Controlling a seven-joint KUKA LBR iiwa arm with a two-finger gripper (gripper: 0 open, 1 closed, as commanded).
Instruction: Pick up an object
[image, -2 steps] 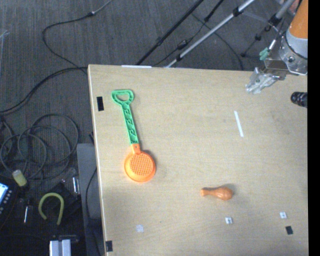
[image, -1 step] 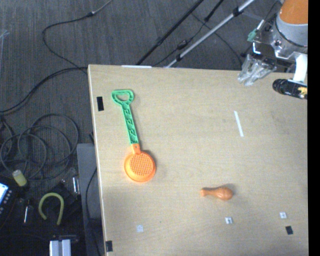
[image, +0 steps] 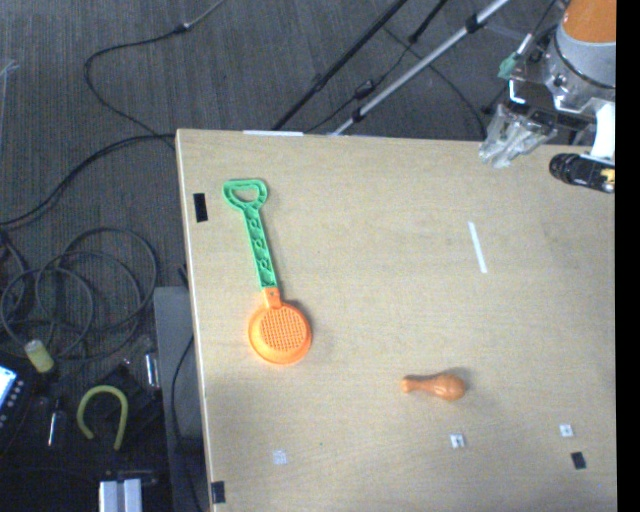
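A toy strainer (image: 272, 300) with a green handle and a round orange head lies on the left part of the tan bench top (image: 400, 300). A small orange drumstick-shaped toy (image: 437, 385) rests lower down, right of centre. A thin white stick (image: 478, 247) lies in the upper right part. My gripper (image: 503, 143) hangs at the bench's far right edge, high above the surface and well away from all three objects. Nothing shows in its grasp.
Dark carpet with black cables (image: 70, 290) and a green U-shaped item (image: 103, 408) lies off the bench's left side. Metal rods (image: 420, 60) cross the floor beyond the far edge. Small black and white markers (image: 457, 440) dot the bench's near part.
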